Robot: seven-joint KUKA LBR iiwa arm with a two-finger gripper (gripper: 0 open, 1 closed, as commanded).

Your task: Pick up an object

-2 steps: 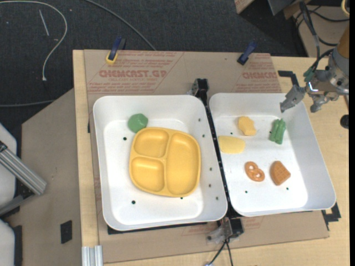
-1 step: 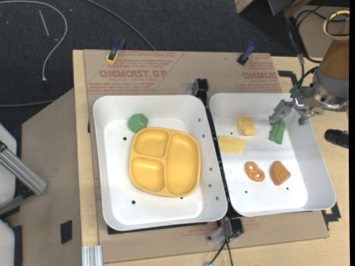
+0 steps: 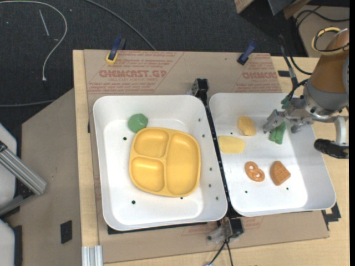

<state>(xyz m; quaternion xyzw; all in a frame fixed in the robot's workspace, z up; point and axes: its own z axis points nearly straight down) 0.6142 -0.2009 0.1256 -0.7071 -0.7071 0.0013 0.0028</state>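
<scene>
My gripper [image 3: 285, 123] hangs over the far right part of the right bin [image 3: 310, 201], fingers spread apart. A small green object [image 3: 277, 134] lies on the bin floor right at the left fingertip [image 3: 271, 122], not clearly between the two fingers. Left of it sit a yellow-orange lump [image 3: 247, 126] and a pale yellow piece [image 3: 231, 144]. Nearer the front lie a pretzel [image 3: 254, 172] and an orange bread-like piece [image 3: 280, 173].
The left bin [image 3: 111, 204] holds a yellow divided plate [image 3: 165, 161] with a green round object [image 3: 137, 122] at its far left corner. The divider between the bins runs by the pale yellow piece. Cables and cardboard lie beyond the bench.
</scene>
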